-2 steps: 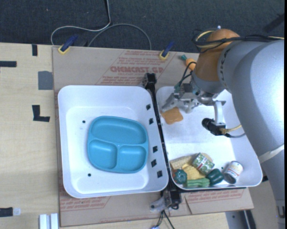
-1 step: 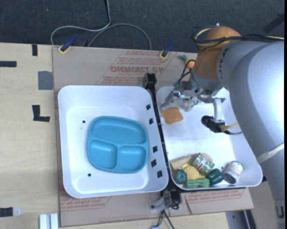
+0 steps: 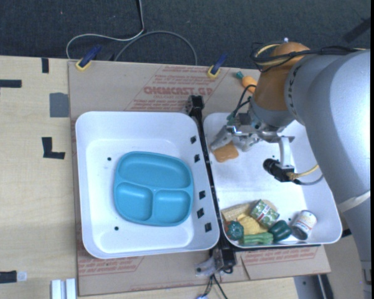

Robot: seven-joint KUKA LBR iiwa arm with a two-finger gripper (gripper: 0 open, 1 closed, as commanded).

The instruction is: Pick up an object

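Bun point(image 3: 225, 153), tan and rounded, sits at the upper-left of the right bin point(image 3: 320, 189), close to the divider between bins. Gripper point(image 3: 236, 139) is right over it, fingers pointing down-left. One finger seems to touch the bun's top edge, but I can't tell if the fingers are spread or pinched, or if the bun is actually between them. Not calling it held.

Step in hand, my read: closing on the bun. To do it well:
- centre the fingers across the bun's short axis, not off its top edge
- go low enough to catch its sides, short of the bin floor
- mind the left wall; the bun is near it and one finger could snag there
- squeeze gently, it looks soft
- lift straight up and check it comes along

Counts:
- 2 white bins
- 1 blue tray point(image 3: 154, 188), three compartments, in the left bin point(image 3: 90, 167)
- 1 bun
- 1 cluster point(image 3: 261, 223) along the right bin's lower edge: about six small items, including a can point(image 3: 303, 223), a jar-like piece, some green pieces and a yellow one. Too packed for an exact count.
- 1 arm

Cluster is well apart from the bun, so no interference there.
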